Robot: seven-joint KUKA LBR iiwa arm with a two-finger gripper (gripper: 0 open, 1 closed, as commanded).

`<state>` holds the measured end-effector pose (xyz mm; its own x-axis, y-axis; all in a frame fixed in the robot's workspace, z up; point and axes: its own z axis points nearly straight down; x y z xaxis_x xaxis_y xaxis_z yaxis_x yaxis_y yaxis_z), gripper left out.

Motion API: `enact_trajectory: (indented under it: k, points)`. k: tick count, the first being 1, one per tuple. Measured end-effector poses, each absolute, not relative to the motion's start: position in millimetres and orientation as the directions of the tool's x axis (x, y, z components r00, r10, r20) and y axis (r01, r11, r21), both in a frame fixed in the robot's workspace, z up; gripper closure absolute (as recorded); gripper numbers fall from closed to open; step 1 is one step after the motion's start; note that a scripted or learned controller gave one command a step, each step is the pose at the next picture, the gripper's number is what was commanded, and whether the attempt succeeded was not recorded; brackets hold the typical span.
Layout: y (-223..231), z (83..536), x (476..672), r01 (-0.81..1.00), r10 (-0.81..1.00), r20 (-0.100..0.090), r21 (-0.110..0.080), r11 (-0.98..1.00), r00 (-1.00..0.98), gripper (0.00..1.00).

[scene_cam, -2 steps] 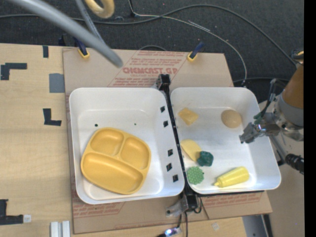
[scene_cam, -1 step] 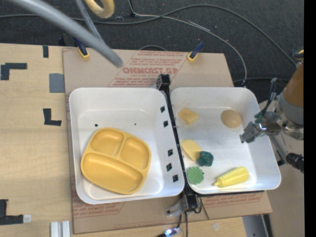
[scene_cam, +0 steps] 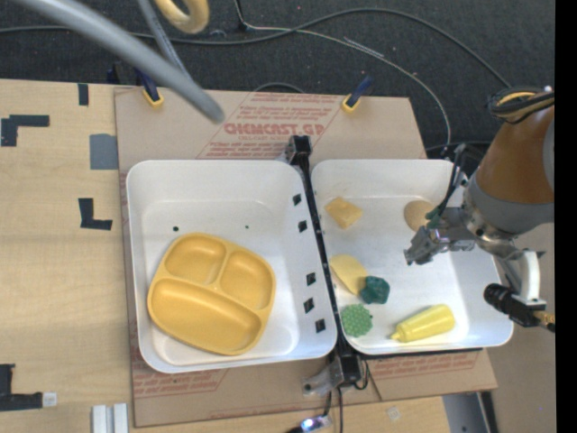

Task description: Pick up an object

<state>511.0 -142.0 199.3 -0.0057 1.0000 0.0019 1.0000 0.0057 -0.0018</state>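
Observation:
The right bin [scene_cam: 469, 332] holds several small items. A pale yellow chunk [scene_cam: 343, 213] lies near its back left, and a tan round piece [scene_cam: 416, 213] sits toward the back right. A yellow wedge [scene_cam: 348, 271] touches a dark green piece [scene_cam: 375, 289] near the middle. A green bumpy ball [scene_cam: 356, 318] and a yellow corn-shaped piece [scene_cam: 424, 323] lie along the front. My gripper [scene_cam: 424, 247] hangs over the right half of this bin, just in front of the tan piece and behind the corn-shaped piece. Nothing shows in its grasp.
In the left bin [scene_cam: 144, 197] lies a yellow divided plate [scene_cam: 212, 291]. A black divider [scene_cam: 309, 233] runs between the bins. Cables trail across the dark floor behind, and a grey hose [scene_cam: 117, 34] crosses the upper left.

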Motion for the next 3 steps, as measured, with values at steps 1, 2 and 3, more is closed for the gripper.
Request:
enact_trajectory:
  k: [1, 2, 3]
  points:
    - [-85, 211, 517.5, 1.000, 1.000, 0.001, 0.000, 0.007, -0.007, 1.00]
    - [-35, 223, 516.4, 1.000, 1.000, 0.001, 0.000, 0.007, -0.007, 1.00]
    - [18, 230, 506.1, 1.000, 1.000, 0.001, -0.002, 0.005, -0.005, 1.00]
